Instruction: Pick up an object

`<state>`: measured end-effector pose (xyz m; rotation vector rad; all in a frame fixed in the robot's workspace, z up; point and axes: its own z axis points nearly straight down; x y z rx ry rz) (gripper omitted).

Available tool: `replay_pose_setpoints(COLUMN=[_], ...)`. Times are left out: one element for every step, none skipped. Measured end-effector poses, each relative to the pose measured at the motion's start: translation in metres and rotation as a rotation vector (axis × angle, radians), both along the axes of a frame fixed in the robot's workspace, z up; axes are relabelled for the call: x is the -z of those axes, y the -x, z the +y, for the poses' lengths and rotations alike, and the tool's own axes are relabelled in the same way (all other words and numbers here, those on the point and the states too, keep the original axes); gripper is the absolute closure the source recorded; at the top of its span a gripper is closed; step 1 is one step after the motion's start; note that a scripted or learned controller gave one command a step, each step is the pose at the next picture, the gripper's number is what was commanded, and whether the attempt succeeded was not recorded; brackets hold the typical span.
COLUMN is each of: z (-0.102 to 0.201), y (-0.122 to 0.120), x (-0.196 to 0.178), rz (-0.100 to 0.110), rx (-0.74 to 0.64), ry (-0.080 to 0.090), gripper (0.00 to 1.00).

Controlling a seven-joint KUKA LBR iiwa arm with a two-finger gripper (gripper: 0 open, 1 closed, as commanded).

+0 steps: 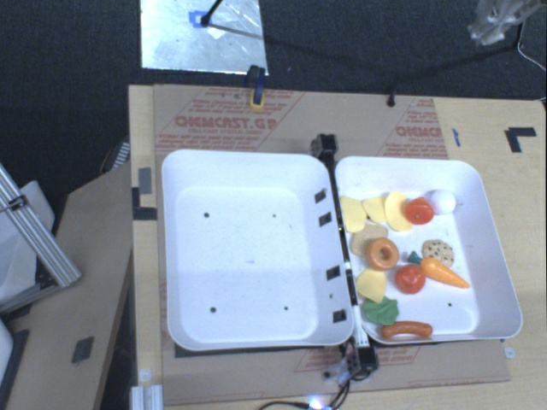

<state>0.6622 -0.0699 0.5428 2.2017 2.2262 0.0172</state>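
Gripper [504, 11] hangs at top right, beyond bench; finger state impossible to tell. Toy food lies well below it, slightly left, in right bin [496, 267]: tomato [418, 210], carrot [444, 272], doughnut [382, 253], sausage [406, 330].

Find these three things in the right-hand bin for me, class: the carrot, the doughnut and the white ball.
carrot [444, 272], camera view, on the middle of its orange body.
doughnut [382, 253], camera view, on its ring, beside the hole.
white ball [442, 201], camera view, on its centre.
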Motion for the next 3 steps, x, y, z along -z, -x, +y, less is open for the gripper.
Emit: replay_pose_setpoints(z=[0.076,0.167,0.218], y=[0.02,0.018,0.026], x=[0.171,0.09,0.026], rz=[0.031,0.005,0.006], rx=[0.0,-0.003,0.001], ry=[-0.003,-0.004,-0.003], gripper=[1.0,1.0,1.0])
